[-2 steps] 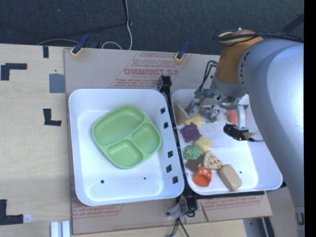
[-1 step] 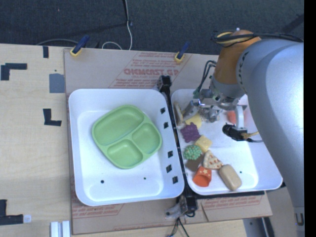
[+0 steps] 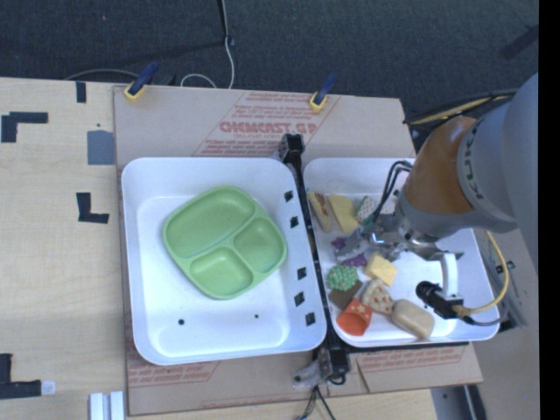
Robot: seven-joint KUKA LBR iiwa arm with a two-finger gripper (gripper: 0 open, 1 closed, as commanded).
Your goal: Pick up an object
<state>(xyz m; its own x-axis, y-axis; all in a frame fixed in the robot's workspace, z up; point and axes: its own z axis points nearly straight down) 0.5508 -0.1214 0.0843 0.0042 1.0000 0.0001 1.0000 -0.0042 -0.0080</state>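
Looking down, we see arm (image 3: pixel 455 178) over right bin (image 3: pixel 486 274), hand (image 3: pixel 382 234) low among toy food (image 3: pixel 363 300). Can't tell if hand open. Green plate (image 3: pixel 225 241) in left bin (image 3: pixel 144 234).

Open floor around the green plate (image 3: pixel 225 242) in the left bin (image 3: pixel 140 234); right bin (image 3: pixel 350 169) crowded with toys
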